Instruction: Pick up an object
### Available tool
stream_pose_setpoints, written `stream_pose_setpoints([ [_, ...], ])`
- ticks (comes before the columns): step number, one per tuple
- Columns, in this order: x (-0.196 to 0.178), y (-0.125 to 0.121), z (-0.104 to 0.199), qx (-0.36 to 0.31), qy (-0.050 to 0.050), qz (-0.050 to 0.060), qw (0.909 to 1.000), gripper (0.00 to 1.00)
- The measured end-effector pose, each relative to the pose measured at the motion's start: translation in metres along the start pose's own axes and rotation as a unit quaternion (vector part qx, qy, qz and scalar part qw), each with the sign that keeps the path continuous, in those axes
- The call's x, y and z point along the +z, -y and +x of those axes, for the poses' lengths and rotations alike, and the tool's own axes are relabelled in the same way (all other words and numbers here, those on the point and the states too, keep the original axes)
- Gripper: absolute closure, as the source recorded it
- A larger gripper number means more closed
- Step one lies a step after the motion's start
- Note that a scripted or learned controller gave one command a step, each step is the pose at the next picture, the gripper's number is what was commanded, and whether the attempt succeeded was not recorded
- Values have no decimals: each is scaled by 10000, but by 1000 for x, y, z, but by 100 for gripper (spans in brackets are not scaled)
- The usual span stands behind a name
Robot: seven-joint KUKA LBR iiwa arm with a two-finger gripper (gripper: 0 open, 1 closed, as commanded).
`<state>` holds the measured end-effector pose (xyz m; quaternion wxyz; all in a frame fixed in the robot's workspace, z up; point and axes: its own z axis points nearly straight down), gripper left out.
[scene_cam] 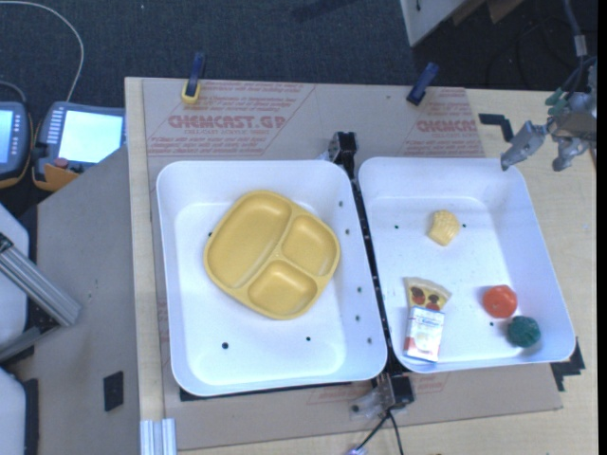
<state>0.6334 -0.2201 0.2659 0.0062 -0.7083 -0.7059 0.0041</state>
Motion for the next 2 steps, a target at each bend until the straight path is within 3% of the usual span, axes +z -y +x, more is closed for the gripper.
stream_pose_setpoints([
  [1, -9, -2, 1, -18, 15, -71, 10000, 0],
  [2, 34, 1, 6, -19, 10, -50, 10000, 0],
])
